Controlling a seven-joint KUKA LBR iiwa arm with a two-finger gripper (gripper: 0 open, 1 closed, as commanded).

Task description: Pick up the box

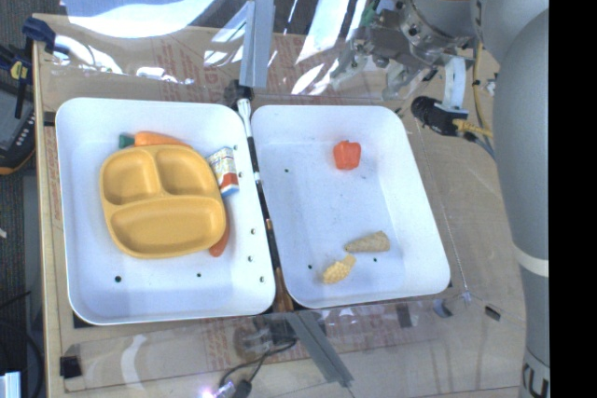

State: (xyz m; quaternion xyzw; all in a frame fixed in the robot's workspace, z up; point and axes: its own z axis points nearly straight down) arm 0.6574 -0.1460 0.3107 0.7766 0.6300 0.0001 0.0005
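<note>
Two shallow white bins sit side by side on the table [485,200]. In the left bin [84,275] a yellow divided plate [163,200] with three compartments lies slightly askew. An orange carrot-like piece [154,139] with a green end peeks out from under the plate's far edge, and a bit of orange-red [218,247] shows at its near right rim. The box [224,171] (a small carton with a white, red and blue label) lies tilted just beside the plate's right edge, touching or nearly touching it, close to the bin's right wall.

In the right bin [308,228] a small red-orange pepper-like toy [346,155] stands toward the far side. Two tan, breaded-looking pieces lie near the front: one [367,243] to the right, the other [339,269] just below and left of it, close together but apart.

The arm [508,5] comes in from the right, grey with its orange band at the top of the view. The gripper [378,61] hangs beyond the far rim of the right bin, over the clear sheeting there, well apart from the box. Its metal parts blur into the glare, so I cannot tell how the jaws stand; nothing is visible between them.
</note>
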